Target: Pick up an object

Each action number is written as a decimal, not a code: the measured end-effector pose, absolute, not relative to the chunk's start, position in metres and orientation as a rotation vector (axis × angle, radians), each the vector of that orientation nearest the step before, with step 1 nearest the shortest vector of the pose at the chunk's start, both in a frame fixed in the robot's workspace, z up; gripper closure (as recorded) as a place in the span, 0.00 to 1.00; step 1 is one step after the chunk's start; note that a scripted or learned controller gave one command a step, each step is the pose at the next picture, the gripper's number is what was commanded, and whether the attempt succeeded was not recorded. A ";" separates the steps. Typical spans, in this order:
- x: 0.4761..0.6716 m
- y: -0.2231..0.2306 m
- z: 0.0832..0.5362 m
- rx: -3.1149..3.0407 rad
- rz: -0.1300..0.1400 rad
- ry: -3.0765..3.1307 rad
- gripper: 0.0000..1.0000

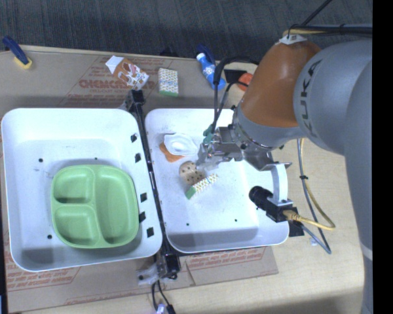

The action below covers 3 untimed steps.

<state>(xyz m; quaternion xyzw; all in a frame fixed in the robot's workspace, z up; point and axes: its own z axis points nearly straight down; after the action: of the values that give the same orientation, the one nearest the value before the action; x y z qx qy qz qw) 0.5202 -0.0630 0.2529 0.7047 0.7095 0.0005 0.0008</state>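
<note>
1. My fingers (206,154) hang low over the right bin (249,231); I cannot tell how far apart they stand, or whether anything sits between them.
2. Just below them lie a tan spotted block (188,171) and a striped green-tipped piece (201,184).
3. Just to their left rest a white piece (179,142) and an orange one (167,152).
4. Far left, a green divided plate (95,206) sits in the other bin (26,136).

Layout around the gripper

The gripper (206,154) hangs over the right bin (249,231). Just below it lie a block (188,171) and a striped stick (202,184); a cup (178,142) lies just left. The divided plate (95,206) sits in the left bin (26,136), well left
</note>
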 end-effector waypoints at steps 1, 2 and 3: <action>0.520 -0.063 0.252 2.214 0.000 2.228 0.00; 0.500 -0.105 0.091 2.218 -0.004 2.231 0.00; 0.557 -0.014 0.192 2.215 0.002 2.230 0.00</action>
<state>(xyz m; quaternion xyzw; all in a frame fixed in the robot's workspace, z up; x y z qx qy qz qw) 0.5567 -0.0143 0.1923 0.7046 0.7096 0.0005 -0.0007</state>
